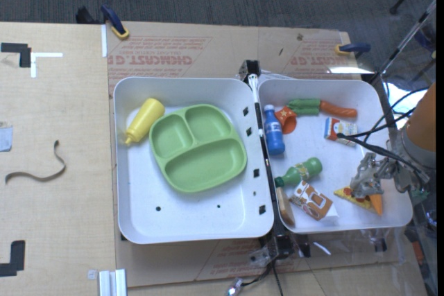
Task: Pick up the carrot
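The carrot (323, 107) lay at the far side of the right bin (371, 90), green top pointing toward the blue bottle (273, 134), untouched. My pincer (365, 178) hung well apart from it, low over the bin's near right corner, just above a pizza slice (361, 198); I could not tell how far it stood open. In the left bin (132, 211) sat a green divided plate (199, 147) and a yellow mustard bottle (143, 120).

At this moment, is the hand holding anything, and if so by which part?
It cannot be told. The hand hangs low in the right bin, over a pizza slice, well away from the carrot.
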